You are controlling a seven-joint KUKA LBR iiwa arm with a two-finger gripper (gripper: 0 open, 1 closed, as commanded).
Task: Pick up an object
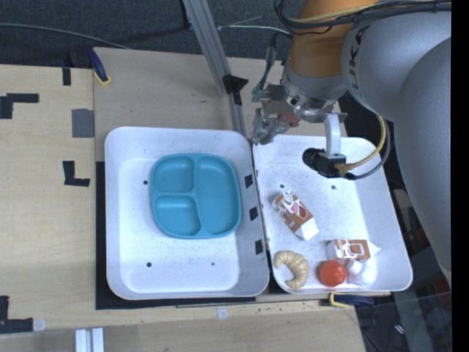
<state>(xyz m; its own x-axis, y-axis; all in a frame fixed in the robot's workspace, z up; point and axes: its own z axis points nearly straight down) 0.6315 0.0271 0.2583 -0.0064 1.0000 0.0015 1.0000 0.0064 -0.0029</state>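
Gripper (pixel 265 129) sits over the far left corner of the right bin (pixel 381 196), by the divider between bins; can't tell how far open it is, and nothing is visibly in it. Pickable items are all in the right bin: small carton (pixel 295 215) mid-bin, croissant (pixel 293 268) at the near left corner, red tomato (pixel 332 273) just beside a second small carton (pixel 354 252) near the front edge. Left bin (pixel 124 218) holds a blue divided plate (pixel 196 195).
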